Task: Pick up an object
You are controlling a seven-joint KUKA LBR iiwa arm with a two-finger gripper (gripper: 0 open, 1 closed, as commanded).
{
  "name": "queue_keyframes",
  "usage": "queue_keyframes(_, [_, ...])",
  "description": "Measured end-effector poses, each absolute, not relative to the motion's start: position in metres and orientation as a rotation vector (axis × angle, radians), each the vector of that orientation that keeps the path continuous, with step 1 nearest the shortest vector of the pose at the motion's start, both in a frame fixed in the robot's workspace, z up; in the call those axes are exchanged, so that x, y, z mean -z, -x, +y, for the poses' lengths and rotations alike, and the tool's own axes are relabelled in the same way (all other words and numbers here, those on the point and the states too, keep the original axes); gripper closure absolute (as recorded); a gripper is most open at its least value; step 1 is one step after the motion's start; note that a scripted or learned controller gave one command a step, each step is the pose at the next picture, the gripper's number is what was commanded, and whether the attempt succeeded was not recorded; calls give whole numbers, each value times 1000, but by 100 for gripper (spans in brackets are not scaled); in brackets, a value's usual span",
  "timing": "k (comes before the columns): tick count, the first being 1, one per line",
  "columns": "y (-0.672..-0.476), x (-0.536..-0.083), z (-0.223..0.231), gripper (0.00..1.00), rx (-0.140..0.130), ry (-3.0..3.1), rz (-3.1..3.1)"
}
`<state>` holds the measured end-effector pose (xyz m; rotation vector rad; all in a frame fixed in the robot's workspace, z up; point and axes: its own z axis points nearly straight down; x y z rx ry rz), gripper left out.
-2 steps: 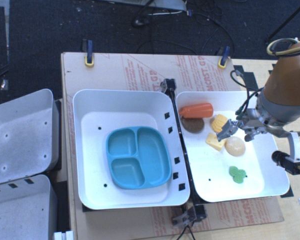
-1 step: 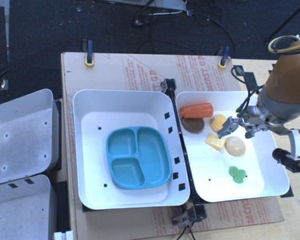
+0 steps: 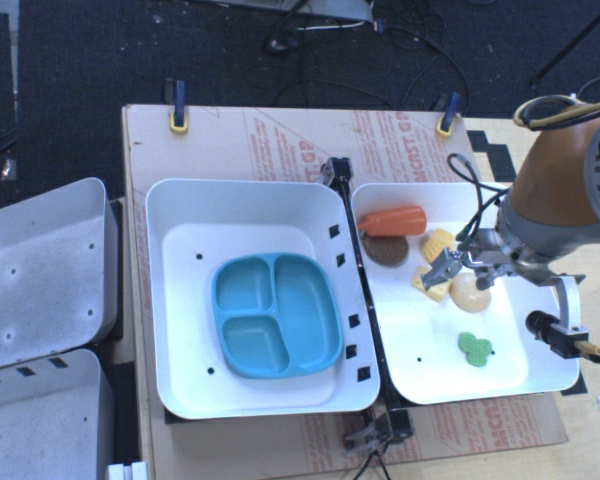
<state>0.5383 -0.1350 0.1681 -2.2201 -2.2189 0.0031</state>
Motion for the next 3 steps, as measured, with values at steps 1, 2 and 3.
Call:
queue_keyframes(1, [-532, -105, -133, 0, -5, 2219, -2216])
queue_keyframes(2, [-532, -91, -133, 0, -2, 2221, -2219])
queue_keyframes(3, [-532, -102, -133, 100, 1, 2224, -2219])
